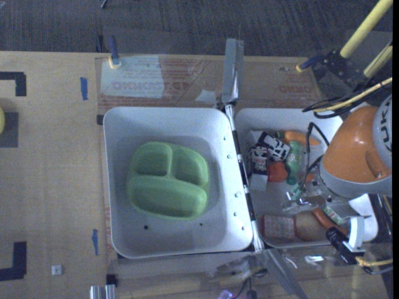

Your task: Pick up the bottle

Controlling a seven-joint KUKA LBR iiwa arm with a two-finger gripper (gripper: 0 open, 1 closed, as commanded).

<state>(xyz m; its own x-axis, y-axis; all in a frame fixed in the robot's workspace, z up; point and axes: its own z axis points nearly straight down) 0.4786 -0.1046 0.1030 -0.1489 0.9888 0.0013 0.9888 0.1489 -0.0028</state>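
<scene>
Pale wooden bench (56, 185) with blue tape marks (83, 88), dark grey carpeted floor (187, 11) beyond.

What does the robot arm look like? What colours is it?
The robot arm is big and rounded, with a shiny orange band and grey parts around it. Dark letters show on the grey part at the right edge. Thin black cables loop beside it. Its lower end is grey metal, hanging over the right bin.
</scene>
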